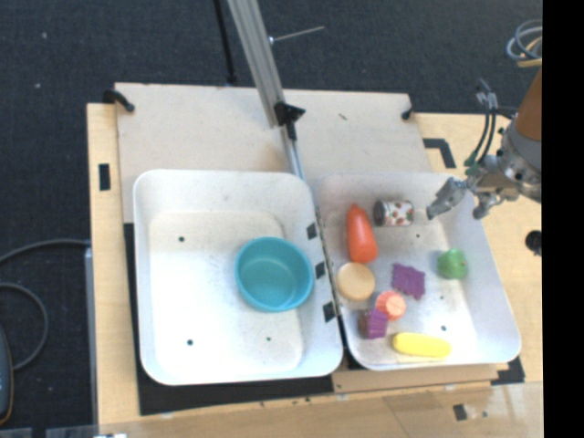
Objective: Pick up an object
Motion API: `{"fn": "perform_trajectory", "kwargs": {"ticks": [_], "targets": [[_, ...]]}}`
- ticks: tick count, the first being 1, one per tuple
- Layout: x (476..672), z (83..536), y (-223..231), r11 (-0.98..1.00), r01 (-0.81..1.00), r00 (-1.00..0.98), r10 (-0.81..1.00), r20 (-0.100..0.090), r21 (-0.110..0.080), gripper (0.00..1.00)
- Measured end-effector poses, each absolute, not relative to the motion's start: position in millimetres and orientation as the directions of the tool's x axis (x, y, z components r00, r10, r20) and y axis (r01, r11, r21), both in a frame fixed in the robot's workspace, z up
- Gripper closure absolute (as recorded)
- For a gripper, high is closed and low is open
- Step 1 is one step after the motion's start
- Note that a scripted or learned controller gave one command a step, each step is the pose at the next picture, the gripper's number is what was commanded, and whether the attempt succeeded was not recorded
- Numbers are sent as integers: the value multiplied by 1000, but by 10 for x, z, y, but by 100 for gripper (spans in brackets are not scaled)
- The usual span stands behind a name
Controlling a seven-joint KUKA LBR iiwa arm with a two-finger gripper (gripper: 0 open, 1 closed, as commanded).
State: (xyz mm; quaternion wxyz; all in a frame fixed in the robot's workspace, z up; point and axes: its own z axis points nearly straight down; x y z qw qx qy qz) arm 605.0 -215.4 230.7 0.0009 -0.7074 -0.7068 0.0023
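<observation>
Yellow and long, a toy banana [421,344] lies at the near edge of the right bin [497,286], its long side running left to right. All the other places below are told from this banana.

Just up and to its left sit a purple block [372,324] and a small pink and orange toy [391,305], touching each other. Further up are a tan round piece [356,281] and a purple flat piece [409,280]. A green ball [452,264] sits up and to the right of the banana, by itself. An orange carrot [360,234] lies far up and to the left, its long side running up and down. A small spotted can [395,213] lies at the far side, straight up from the banana.

The gripper [464,199] hangs over the far right edge of this bin, far up and to the right of the banana. Its two fingers are spread apart and nothing is between them. The spotted can lies just to the gripper's left and looks like the closest toy to grab. The green ball is below it, a bit further.

Way off to the banana's left is the left bin [173,199]. It has one blue bowl [273,274] in it.
</observation>
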Motion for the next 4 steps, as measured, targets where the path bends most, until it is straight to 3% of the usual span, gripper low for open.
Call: {"fn": "perform_trajectory", "kwargs": {"ticks": [2,3,4], "targets": [[6162,1114,-2198,-2,1000,2,1000,-2,-3,0],[6183,1269,-2207,-2,1000,2,1000,-4,6,100],[6258,1893,-2270,2,1000,-2,1000,-3,8,100]]}}
